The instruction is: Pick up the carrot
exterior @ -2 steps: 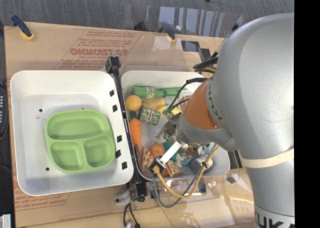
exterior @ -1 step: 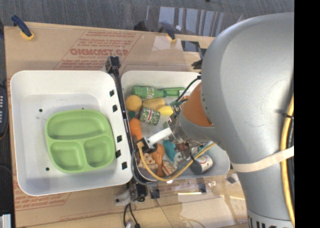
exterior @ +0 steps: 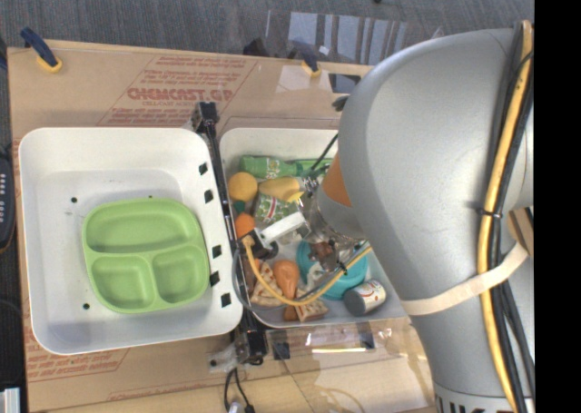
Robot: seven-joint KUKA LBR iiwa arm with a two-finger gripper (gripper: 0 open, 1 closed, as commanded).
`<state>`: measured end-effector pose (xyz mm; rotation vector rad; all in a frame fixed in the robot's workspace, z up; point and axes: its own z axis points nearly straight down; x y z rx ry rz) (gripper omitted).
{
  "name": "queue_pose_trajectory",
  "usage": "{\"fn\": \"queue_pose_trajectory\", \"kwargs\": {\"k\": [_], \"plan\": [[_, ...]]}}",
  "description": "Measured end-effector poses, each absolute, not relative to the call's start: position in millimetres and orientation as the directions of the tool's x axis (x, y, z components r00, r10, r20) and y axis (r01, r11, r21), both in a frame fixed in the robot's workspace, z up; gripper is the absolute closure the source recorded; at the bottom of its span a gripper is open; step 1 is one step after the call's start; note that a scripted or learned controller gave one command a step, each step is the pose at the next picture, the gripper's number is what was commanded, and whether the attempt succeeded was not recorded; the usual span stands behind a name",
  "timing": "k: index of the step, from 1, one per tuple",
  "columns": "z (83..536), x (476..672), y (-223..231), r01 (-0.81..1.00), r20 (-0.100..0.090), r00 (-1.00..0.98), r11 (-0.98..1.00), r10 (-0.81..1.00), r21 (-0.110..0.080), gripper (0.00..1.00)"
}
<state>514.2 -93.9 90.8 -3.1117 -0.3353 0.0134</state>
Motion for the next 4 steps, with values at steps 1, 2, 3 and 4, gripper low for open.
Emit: {"fn": "queue_pose_trajectory", "kwargs": {"k": [1,2,3,4], "plan": [[191.9,522.6,-24.5,0.469,-0.004,0.883,-0.883,0.469,-0.011,0.0],[191.3,474.8,-43.8,0.503,-0.007,0.864,-0.864,0.504,-0.011,0.0],[190.3,475.5,19.4,0.287,-0.008,0.958,-0.958,0.287,-0.008,0.0],[190.4,475.5,18.9,0.287,-0.009,0.958,-0.958,0.287,-0.008,0.0]]}}
